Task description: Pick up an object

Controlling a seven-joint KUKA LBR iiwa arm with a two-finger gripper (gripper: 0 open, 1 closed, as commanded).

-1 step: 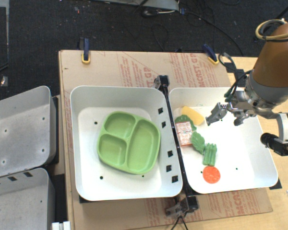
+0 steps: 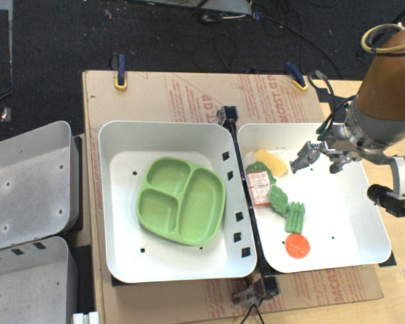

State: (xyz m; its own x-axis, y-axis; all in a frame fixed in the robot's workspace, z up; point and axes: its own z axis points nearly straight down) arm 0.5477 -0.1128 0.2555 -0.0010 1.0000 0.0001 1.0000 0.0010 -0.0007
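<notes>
While the camera view is looking down at a slant, the gripper (image 2: 320, 158) is hanging above the upper part of the right bin (image 2: 364, 248), its two dark fingers spread apart and holding nothing. Near that bin's left wall, small toys are lying close together: a yellow wedge (image 2: 273, 161), a pink packet (image 2: 259, 185), a green ridged piece (image 2: 287, 210) and, slightly apart, an orange disc (image 2: 298, 246). A green divided tray (image 2: 181, 200) is sitting in the left bin (image 2: 121, 255).
</notes>
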